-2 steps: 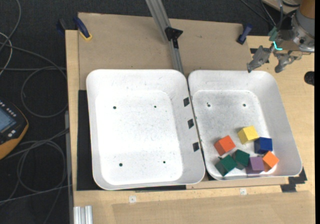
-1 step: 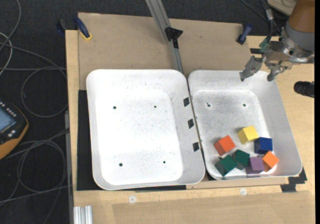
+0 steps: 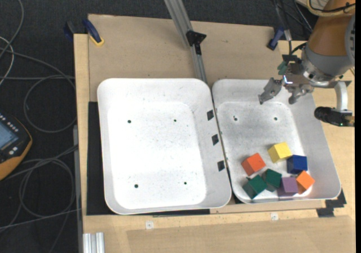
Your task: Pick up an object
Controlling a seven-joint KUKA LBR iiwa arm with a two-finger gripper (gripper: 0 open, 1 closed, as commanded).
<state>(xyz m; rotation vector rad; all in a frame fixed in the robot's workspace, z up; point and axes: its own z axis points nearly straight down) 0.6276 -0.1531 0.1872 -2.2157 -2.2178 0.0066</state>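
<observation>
Gripper (image 3: 281, 92) hangs over the right bin's (image 3: 321, 150) far end, jaws spread wide, gripping nothing; the coloured blocks (image 3: 277, 174) sit clustered at the near corner.

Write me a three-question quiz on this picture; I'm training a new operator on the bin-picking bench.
1. True or false: the two-finger gripper holds a block.
2. Which shallow white bin holds the small coloured blocks?
A. left
B. right
C. both
3. Fill in: the yellow block lies right beside the dark ____ block.

Key:
1. False; its open fingers hang over the bin's far end, with nothing between them.
2. B
3. blue
</observation>
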